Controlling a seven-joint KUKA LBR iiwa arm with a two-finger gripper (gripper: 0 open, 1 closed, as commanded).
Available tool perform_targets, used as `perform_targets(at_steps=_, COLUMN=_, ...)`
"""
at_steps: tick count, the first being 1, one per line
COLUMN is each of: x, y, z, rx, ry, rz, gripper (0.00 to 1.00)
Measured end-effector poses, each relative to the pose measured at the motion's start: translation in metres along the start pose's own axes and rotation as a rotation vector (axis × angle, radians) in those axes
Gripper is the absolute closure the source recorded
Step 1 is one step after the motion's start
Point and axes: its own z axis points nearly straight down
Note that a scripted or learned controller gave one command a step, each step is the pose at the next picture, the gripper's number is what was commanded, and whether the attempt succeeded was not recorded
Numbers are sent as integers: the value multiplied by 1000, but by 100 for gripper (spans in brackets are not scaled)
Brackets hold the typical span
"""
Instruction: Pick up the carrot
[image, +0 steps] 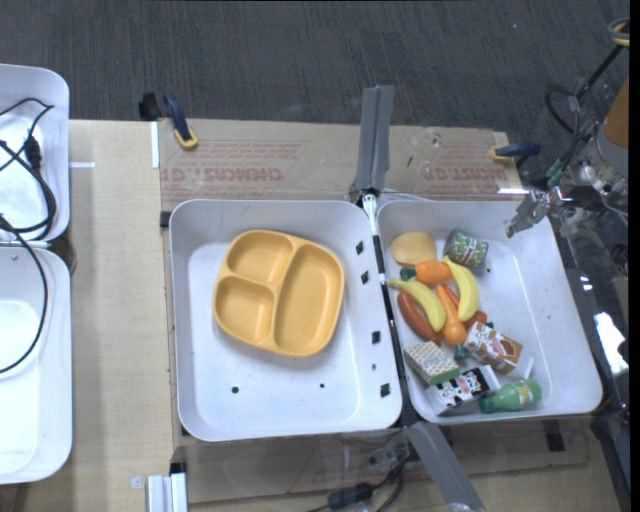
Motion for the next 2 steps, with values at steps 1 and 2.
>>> perform_targets(at_steps=1, x=76, y=-30, z=130, rx=0, ry=0, rz=-43, gripper=0)
perform_targets(at_steps=2, x=32, y=-76, z=84, rx=-1, ry=0, rz=-101, gripper=0)
